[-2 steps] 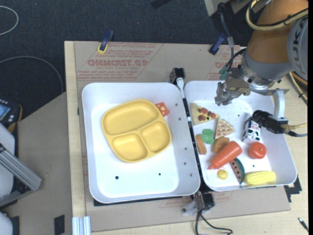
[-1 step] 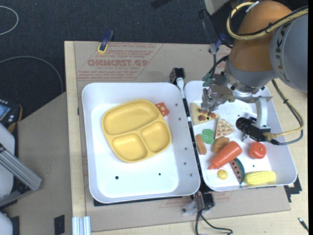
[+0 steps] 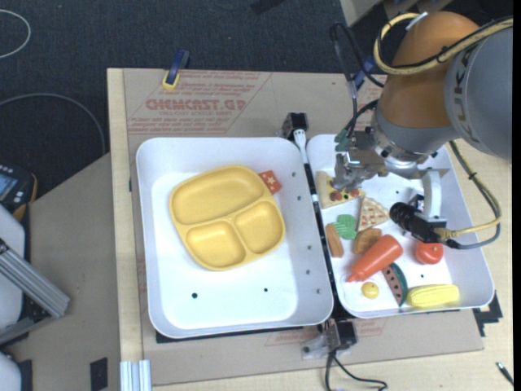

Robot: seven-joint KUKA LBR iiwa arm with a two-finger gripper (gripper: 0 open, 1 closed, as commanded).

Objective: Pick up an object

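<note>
From my station I see the grey arm with its orange band reaching in over the right-hand shallow white bin (image 3: 476,287), its claw (image 3: 352,177) lowered to the upper left part of that bin. Whether anything sits between its tips I cannot tell; the wrist hides them. Directly below lies a small flat pale toy with coloured spots (image 3: 340,192), which I judge to be the target, since the claw hangs right over it. The other candidates are clustered lower in the same bin: an orange plastic carrot (image 3: 377,258), a triangular pizza slice toy (image 3: 373,213), a red tomato (image 3: 429,252) and a yellow corn cob (image 3: 432,296). The left-hand white bin (image 3: 159,218) holds a yellow three-compartment plastic tray (image 3: 227,217), probably the drop-off side. Both bins sit on the worktop (image 3: 130,104).
</note>
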